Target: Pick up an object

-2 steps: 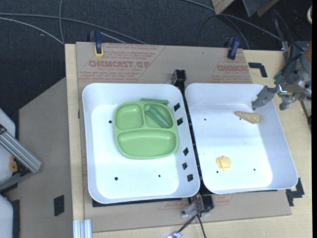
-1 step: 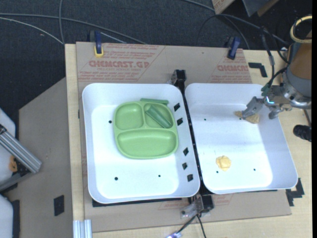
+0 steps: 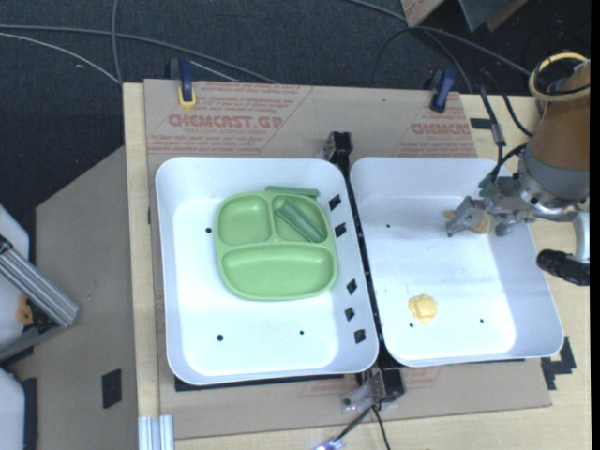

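A: So, where is the arm (image 3: 561,129) now, and why there?

B: It reaches in from three o'clock, and its gripper (image 3: 476,216) hangs over the right bin (image 3: 525,293), near that bin's upper edge, at about one o'clock of it. I think this is only a place on the way, because nothing lies under it.

A: Are the fingers open or closed?

B: I cannot tell. That part of the arm is small and dark against the white floor, so I will not guess. I see no object between them.

A: What can it pick up?

B: The nearest thing is a small yellow lump (image 3: 424,307), low in the same bin, at about seven o'clock from the gripper and well apart from it. It lies free on the floor, away from the walls, which should make it easy to approach from above.

A: And the left bin (image 3: 187,279)?

B: It holds a green divided plate (image 3: 272,270), lying flat near the middle, with a green cylinder-like piece (image 3: 302,217) resting in its upper right compartment. The plate is broad and shallow, so I judge it harder to grip than the lump.

A: So the task is not done?

B: Not yet, in my view.
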Available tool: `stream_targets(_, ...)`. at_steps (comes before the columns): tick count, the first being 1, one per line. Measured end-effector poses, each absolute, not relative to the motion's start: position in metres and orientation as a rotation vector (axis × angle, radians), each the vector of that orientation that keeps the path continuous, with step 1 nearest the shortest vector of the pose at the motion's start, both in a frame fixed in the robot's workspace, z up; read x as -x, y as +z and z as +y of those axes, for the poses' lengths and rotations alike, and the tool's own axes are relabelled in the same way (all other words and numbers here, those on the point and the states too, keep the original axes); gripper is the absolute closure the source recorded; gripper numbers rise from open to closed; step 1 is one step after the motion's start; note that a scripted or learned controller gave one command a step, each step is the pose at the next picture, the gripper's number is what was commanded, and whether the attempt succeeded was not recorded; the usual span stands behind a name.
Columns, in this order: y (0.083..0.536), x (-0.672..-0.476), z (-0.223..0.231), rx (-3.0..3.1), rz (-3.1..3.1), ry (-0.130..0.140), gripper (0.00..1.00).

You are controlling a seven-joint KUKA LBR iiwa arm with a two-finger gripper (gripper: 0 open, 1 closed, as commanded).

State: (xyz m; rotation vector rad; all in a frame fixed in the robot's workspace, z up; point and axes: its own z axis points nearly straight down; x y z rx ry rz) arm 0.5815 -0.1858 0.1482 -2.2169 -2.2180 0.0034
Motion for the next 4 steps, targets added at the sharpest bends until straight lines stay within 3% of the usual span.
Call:
stream_targets(1, 0.091, -0.589, -0.188, 2.216, -2.219, 0.003, 0.0)
stream_targets(2, 0.106, -0.591, -0.189, 2.221, -2.222, -0.002, 1.0)
stream_targets(4, 0.203, -0.586, -0.199, 2.226, -2.226, -0.004, 1.0)
